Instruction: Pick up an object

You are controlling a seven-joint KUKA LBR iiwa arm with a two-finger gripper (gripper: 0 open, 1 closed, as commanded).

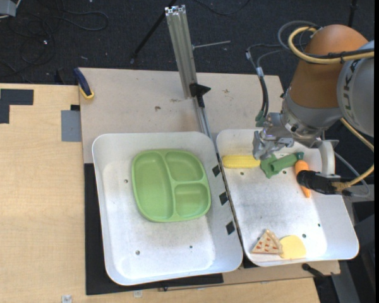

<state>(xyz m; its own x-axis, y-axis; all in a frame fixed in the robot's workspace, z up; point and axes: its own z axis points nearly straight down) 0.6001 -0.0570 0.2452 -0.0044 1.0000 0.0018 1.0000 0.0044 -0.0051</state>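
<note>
The gripper hangs low over the right bin — whether its jaws are wide or narrow I cannot tell — so it should settle squarely astride the green piece just below them, clear of the yellow piece beside.

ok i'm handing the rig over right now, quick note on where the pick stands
Gripper: low over the far end of the right bin, finger state unclear.
Things: yellow piece and green piece lie right by it; orange piece beside those; waffle wedge and yellow slice at the near end. Green tray sits in the left bin.
Done: no lift visible.
Left: grasp and raise one object.
</note>
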